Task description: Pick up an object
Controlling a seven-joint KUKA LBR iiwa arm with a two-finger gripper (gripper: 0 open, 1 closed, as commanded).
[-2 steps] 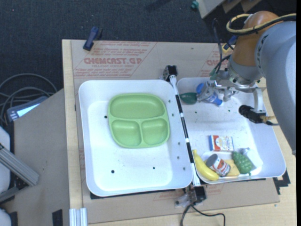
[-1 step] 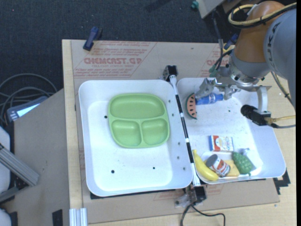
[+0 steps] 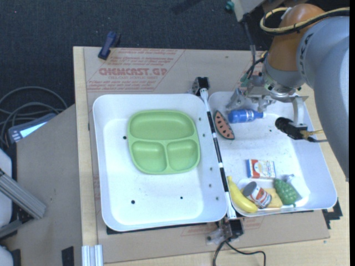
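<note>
- Over the far end of the right bin point(image 3: 302, 157), the end effector point(image 3: 250, 97) hung low, just above a blue bottle point(image 3: 243, 116).
- Whether the end effector was released or clenched: could not tell, wrist hardware blocked the view. Nothing was visibly held.
- Blue bottle lay on its side on the bin floor, near the far wall, and looked like the likeliest target.
- Watermelon slice point(image 3: 223, 125) lay just beside the bottle, toward the divider between the bins, close but apparently not touching.
- Step judged: final approach for the grasp, lift not yet done.
- To do it well: centre over the bottle's body, close across its narrow width rather than along its length, and go low enough to get under its widest part.
- Risk: a round bottle could roll or squirt out, and a descent too far toward the divider could clip the watermelon slice.
- Banana point(image 3: 239, 195) and small box point(image 3: 260, 169) sat at the near end, well apart from the grasp.
- Left bin point(image 3: 111, 165) held a green divided plate point(image 3: 163, 140), not involved.
</note>
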